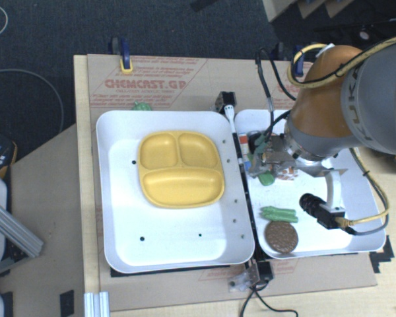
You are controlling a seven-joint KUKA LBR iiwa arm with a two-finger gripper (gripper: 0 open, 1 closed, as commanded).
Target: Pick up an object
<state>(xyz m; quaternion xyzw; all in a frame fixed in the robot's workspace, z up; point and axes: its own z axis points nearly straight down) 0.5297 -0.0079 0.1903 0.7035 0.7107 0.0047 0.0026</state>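
Observation:
In the right bin my gripper is low at the bin's left side, under the orange band of the arm. A small green object lies just below it, close to or touching it. A green pea pod lies further toward the front of the bin. A round brown cookie rests near the front edge. The wrist hides the objects behind the gripper.
The left bin holds a yellow divided plate. The bench board carries a blue-and-yellow clamp at its far edge and a small green item behind the left bin.

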